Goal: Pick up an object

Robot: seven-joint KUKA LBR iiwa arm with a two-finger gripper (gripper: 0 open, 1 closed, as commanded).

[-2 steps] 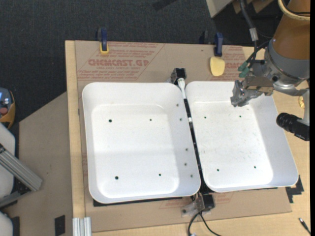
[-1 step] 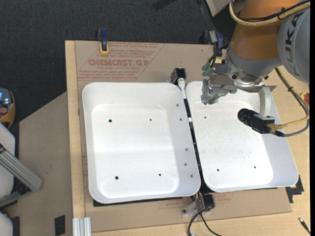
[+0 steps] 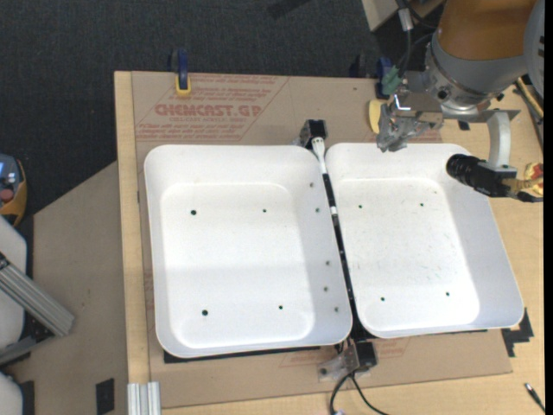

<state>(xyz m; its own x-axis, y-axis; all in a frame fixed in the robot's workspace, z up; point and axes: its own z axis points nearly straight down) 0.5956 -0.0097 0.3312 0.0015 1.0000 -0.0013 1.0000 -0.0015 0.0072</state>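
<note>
Arm (image 3: 480, 33) reaches in, hand (image 3: 393, 138) above far rim of right bin (image 3: 415, 258)

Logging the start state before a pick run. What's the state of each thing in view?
gripper: above the right bin's far rim, nothing visibly held.
left bin: flat on the bench, floor bare.
right bin: flat on the bench, floor bare.
clamp: clipped on the far edge of the board.

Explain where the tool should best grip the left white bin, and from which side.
On the left bin, probably the thin far rim, approached from above: the floor is broad and flat with nothing to pinch, and its right rim sits tight beside the right bin.
</note>
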